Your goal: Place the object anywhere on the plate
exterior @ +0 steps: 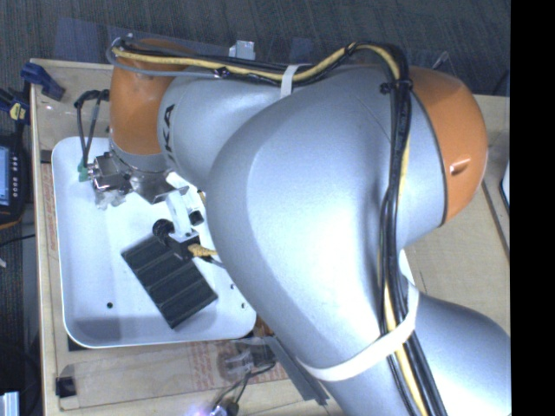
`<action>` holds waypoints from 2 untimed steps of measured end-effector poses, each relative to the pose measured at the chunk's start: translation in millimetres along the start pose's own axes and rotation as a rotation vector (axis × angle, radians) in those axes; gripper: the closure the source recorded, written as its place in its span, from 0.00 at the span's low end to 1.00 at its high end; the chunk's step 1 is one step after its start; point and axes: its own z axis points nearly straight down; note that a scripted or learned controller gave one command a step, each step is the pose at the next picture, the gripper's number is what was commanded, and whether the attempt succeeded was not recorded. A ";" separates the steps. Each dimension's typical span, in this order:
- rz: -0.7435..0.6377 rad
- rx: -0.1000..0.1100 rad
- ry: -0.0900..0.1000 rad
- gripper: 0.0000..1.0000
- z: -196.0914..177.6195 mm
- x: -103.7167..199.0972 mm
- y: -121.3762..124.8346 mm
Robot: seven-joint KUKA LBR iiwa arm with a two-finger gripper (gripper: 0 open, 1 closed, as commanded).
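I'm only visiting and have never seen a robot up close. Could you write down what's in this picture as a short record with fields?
arm: grey with an orange band, reaching in from the right, covering much of the view
gripper: low over the far left part of the white bin
white bin: shallow, on the left of the bench
bench: pale wood, carries the bin
blue object: at the bench's far left corner, outside the bin

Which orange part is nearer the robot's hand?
The orange band on the left, just above the hand over the white bin. The other orange cap sits far right.
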 end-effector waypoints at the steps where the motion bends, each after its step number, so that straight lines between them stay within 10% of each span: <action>1: 0.134 -0.008 0.001 1.00 -26.0 13.6 38.3; 2: -0.167 -0.010 0.001 1.00 -137.7 21.0 14.8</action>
